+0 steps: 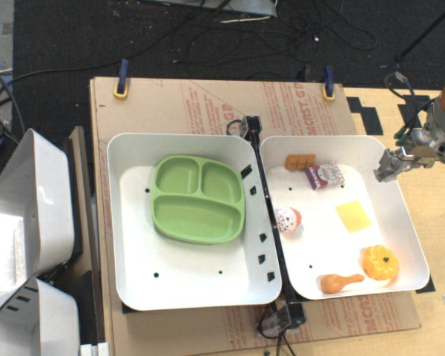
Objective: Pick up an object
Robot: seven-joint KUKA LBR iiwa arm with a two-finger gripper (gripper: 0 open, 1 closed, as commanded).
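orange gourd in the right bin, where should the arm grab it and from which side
Probably the narrow neck of the gourd, from straight above. It lies flat near the right bin's front wall, fat end toward the left and neck pointing right at the pumpkin, so fingers closing front to back across the neck should fit. The end effector is at the bin's right rim, well away.

Two white bins. Divided plate: light green. Small block: orange-brown. Packet: purple and white. Flat square: pale yellow. Ball: white, red markings. Pumpkin: orange-yellow. Gourd: orange. Desk: tan cardboard, red print.
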